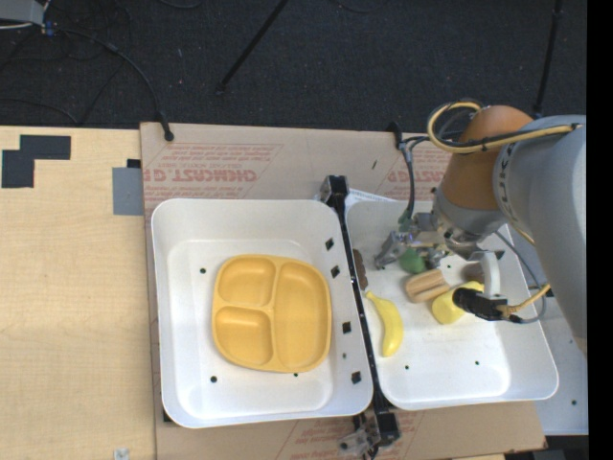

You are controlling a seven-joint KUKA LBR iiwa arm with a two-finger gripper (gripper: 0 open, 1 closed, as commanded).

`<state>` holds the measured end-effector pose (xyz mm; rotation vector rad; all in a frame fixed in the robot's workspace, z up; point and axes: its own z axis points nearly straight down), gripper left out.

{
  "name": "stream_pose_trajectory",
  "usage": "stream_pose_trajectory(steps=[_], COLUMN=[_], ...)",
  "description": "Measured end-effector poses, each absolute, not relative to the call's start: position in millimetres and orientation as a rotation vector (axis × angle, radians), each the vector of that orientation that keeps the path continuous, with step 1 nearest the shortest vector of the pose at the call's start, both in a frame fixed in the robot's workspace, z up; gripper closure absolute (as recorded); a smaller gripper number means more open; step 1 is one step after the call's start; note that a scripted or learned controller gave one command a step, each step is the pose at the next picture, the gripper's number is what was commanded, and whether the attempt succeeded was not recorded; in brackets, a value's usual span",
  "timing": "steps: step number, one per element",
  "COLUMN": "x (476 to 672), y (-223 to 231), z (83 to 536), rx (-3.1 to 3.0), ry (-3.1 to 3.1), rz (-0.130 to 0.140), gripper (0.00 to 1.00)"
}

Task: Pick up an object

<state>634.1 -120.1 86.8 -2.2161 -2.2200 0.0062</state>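
Banana [387, 325] lies in the right bin [479, 377], left of a tan block [424, 285] and yellow piece [446, 307]. It looks light, smooth, curved; I would grip across its middle. My gripper [407, 248] hovers above; I cannot tell its opening.

Arm [536, 175]: grey, entered from the right, bent down over the right bin [536, 377].
Orange band [479, 161]: sat above the wrist, over the far part of that bin.
Gripper [412, 247]: was low inside the bin, near its far-left corner.
Cables: looped over the band and along the wrist.
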Motion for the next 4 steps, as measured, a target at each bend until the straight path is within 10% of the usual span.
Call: stream_pose_trajectory(steps=[1,4], x=[634.3,628.5], y=[-120,-135], z=[99,267], rx=[-2.216,-2.22], ry=[-2.219,-2.223], rz=[0.006,0.0], gripper=[1.0,1.0])
